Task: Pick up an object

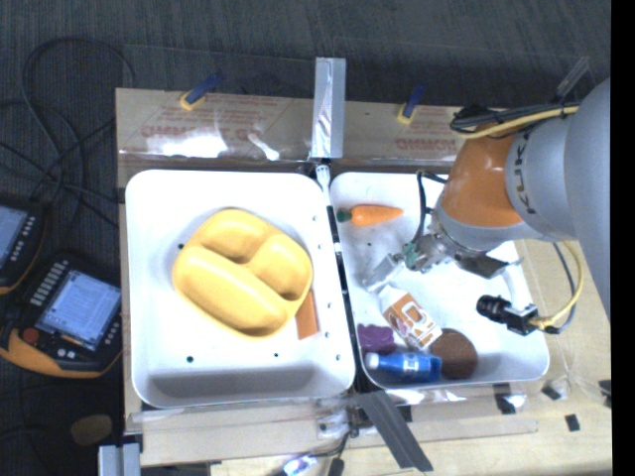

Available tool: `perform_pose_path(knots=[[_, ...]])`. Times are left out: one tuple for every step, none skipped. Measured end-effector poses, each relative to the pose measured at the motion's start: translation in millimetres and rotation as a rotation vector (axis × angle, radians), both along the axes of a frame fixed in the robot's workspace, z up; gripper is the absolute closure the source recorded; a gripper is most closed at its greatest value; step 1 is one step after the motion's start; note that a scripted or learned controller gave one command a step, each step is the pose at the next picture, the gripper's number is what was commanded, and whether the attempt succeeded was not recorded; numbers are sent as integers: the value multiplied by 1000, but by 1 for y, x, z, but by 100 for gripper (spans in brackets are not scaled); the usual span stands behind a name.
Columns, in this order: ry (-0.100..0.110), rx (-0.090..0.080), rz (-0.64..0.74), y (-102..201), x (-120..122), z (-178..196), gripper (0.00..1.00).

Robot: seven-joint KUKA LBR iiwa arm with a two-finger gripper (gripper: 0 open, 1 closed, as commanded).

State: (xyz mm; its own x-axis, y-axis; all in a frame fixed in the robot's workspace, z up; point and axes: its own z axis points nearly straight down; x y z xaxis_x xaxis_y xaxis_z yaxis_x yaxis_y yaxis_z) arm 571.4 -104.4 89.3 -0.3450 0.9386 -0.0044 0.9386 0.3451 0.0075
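My gripper (389,264) hangs low over the middle of the right bin (531,360), below the orange-banded wrist (478,188). An orange carrot (375,214) lies just beyond it, near the bin's far left corner. An orange-and-white carton (410,320) rests tilted just in front of it. Along the near wall sit a purple object (375,338), a blue bottle (405,367) on its side and a brown ball (454,351). Nothing is visibly held.
A large yellow lumpy object (241,270) fills the middle of the left bin (159,365), with a thin orange piece (308,315) at its right side. A black connector with a yellow cable (504,311) hangs over the right bin's right part. A divider wall (338,276) separates the bins.
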Motion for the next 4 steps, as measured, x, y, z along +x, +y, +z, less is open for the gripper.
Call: perform_pose_path(knots=[[12, 3, 40, 20, -38, 93, 0], [12, 3, 40, 19, -38, 93, 0], [-3, -2, 227, 1, -57, 1, 0], [-6, 0, 226, 2, -55, 10, 100]])
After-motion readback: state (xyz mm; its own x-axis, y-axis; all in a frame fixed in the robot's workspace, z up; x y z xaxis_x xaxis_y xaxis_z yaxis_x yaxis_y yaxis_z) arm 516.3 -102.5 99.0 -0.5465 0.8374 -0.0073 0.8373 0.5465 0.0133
